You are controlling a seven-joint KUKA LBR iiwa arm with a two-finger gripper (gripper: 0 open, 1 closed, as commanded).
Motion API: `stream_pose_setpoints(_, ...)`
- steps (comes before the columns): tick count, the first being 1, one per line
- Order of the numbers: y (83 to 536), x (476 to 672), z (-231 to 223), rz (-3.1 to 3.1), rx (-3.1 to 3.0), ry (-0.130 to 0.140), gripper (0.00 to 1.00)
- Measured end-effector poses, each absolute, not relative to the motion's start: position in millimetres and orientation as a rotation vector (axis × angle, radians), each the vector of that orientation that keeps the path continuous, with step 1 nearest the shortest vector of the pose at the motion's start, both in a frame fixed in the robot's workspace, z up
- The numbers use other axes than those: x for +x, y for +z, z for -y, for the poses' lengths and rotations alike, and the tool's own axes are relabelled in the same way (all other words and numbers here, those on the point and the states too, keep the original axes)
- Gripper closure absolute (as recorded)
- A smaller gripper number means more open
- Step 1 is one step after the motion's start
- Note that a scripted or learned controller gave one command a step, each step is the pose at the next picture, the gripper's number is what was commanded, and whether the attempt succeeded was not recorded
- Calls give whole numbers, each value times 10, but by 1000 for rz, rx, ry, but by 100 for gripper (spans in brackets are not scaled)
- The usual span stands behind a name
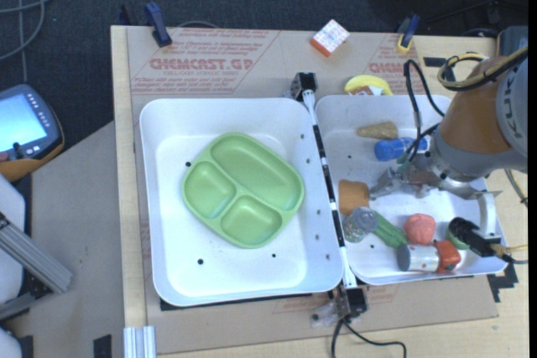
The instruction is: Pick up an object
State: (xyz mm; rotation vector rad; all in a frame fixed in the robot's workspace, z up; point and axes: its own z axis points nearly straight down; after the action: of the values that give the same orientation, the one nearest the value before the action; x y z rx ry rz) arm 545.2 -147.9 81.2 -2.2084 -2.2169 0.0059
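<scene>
My gripper (396, 179) hangs low over the middle of the right bin (336, 109), reaching in from the right. Just behind it lies a blue object (389, 150), and a tan piece (377, 130) lies further back. An orange-brown cup (353, 195) lies to its left by the bin's left wall. In front are a green-handled brush with a grey head (372, 225), a red ball (421, 226) and a grey, orange and red cylinder (425, 257). I see nothing held by the gripper.
The left bin (168, 264) holds a green divided plate (244, 189). A yellow item (367, 85) sits just behind the right bin. A small orange and white box (330, 38) lies on the bench at the back, with blue clamps (156, 23) at the bench edge.
</scene>
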Motion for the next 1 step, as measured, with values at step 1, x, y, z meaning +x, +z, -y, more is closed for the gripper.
stream_pose_setpoints(1,841,4753,1520,2213,-2221,4,0)
